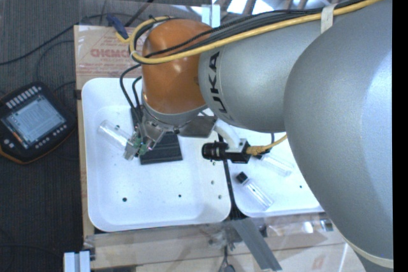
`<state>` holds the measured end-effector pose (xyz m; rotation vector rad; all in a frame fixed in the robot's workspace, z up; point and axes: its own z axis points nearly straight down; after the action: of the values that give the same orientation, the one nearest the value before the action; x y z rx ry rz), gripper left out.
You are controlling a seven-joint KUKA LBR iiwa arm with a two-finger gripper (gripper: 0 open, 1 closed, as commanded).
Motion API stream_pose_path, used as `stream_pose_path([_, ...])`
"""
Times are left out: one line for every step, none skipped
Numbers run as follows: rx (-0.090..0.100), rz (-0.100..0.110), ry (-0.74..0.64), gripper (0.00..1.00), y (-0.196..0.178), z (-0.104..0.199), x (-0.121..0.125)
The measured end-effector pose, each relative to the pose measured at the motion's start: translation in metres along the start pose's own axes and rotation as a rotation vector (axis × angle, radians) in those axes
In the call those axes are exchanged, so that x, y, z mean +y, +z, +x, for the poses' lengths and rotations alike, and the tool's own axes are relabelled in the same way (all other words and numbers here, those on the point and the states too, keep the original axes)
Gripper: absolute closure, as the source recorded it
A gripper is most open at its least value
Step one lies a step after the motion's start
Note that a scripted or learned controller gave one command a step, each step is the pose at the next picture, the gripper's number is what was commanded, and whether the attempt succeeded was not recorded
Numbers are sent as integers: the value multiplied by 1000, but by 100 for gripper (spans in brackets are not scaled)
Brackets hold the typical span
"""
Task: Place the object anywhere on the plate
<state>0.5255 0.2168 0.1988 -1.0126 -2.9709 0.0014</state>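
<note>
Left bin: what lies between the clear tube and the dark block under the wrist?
In the camera view, the gripper lies between the clear tube and the dark block.

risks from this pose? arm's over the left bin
1. The arm's orange band and wrist hide much of the left bin, so the camera cannot confirm any grasp there.
2. The clear tube lies close to the gripper; a descent could knock it aside rather than pick it.
3. No plate is visible from here, so the placement target cannot be checked.
</note>
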Motion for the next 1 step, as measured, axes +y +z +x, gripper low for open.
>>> stream_pose_path([-4, -3, -441, 100, -28, -78, 62])
